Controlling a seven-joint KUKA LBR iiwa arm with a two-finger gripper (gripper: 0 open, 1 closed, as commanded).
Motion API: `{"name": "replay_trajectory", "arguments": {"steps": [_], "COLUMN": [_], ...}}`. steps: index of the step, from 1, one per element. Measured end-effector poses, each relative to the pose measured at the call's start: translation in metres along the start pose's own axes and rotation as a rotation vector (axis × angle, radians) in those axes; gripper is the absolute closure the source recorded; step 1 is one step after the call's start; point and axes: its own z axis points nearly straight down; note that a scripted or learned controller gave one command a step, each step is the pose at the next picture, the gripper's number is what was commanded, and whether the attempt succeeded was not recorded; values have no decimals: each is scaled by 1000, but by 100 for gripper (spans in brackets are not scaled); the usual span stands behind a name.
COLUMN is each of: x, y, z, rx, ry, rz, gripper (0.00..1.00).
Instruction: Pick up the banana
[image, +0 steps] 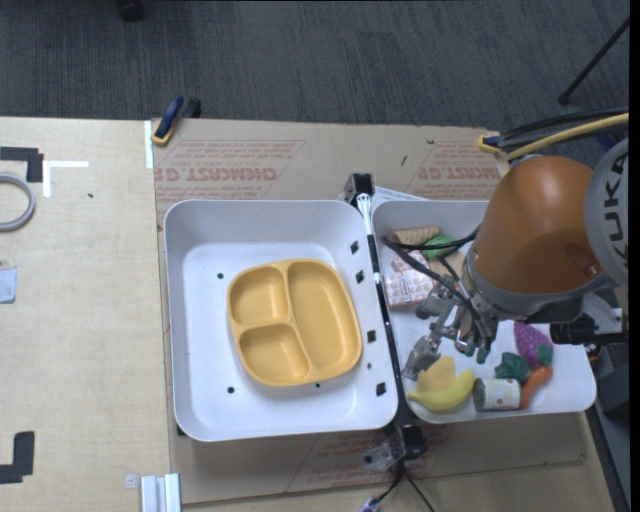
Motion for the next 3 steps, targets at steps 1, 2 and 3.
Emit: {"name": "replay_trajectory", "arguments": {"steps": [1, 2, 3], "x": [16, 14, -4], "y": [33, 31, 9], "z": [0, 0, 0], "rx": [0, -1, -1], "ry": [0, 0, -1], "rz": [-381, -752, -830], "gripper": [0, 0, 0]}}
